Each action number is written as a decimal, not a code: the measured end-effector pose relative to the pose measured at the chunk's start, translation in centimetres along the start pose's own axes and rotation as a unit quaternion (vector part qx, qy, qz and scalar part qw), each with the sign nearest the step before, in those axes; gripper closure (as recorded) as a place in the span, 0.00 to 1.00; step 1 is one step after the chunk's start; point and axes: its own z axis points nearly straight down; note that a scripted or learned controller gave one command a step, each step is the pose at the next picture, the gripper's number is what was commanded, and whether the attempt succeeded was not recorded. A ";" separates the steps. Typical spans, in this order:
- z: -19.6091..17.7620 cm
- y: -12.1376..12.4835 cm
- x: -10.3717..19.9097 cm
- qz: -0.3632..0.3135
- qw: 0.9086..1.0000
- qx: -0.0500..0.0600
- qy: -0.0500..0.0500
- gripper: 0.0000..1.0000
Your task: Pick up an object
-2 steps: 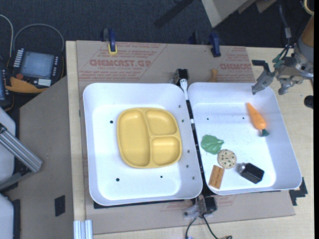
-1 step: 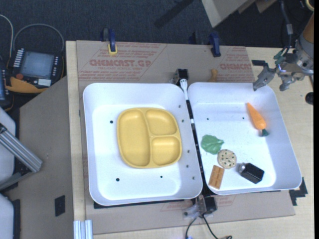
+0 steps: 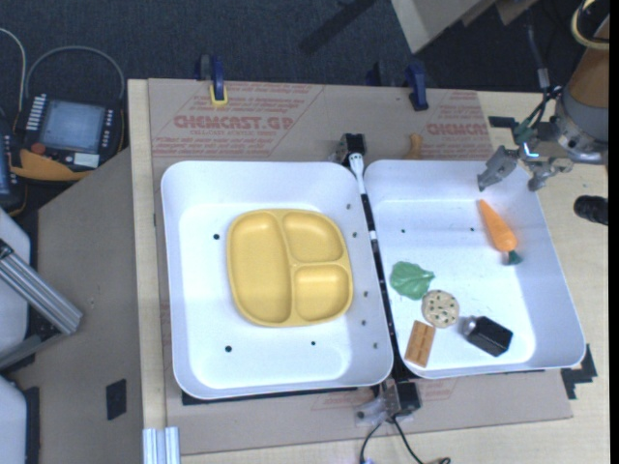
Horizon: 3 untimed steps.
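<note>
Camera view has the gripper (image 3: 515, 167) poised over the far right corner of the right bin (image 3: 455, 201), its two fingers spread apart with nothing between them. Just below and slightly inward of it lies the toy carrot (image 3: 497, 226), orange, tapered, with a small green tip at its near end. It is probably light, rigid plastic, smooth enough to roll or slip; gripping across its thicker middle looks safest. Other small items sit farther from the tool.
</note>
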 end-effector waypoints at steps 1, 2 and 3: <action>4.4 -0.4 -0.2 0.000 1.000 0.000 0.000 0.00; 9.7 -0.4 0.0 0.000 1.000 0.000 0.001 0.00; 8.2 -0.2 -0.1 -0.001 1.000 -0.003 -0.001 1.00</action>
